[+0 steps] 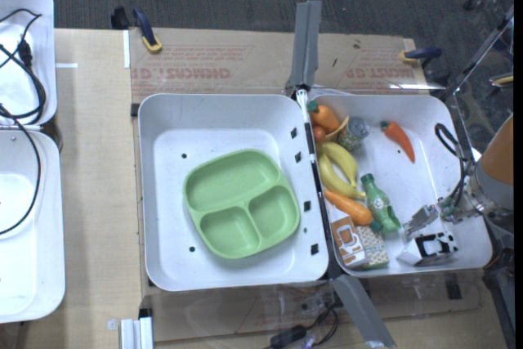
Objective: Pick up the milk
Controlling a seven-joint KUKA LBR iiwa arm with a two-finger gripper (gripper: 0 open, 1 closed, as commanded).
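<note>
Milk: small white carton with black cow-style patches, lying on its side, tilted. Sits in right bin, near that bin's 5 o'clock corner, close to front wall. Pointed white end faces 9 o'clock; patched face turned up and toward 3 o'clock. Brown-orange printed box lies at 9 o'clock of it, apart. Green bottle lies at 10 o'clock, apart. Print on carton too small to read.

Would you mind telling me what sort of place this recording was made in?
Probably a robotics lab bench: two white bins clamped on a cardboard-covered table, toy food such as bananas, and loose cables.
</note>
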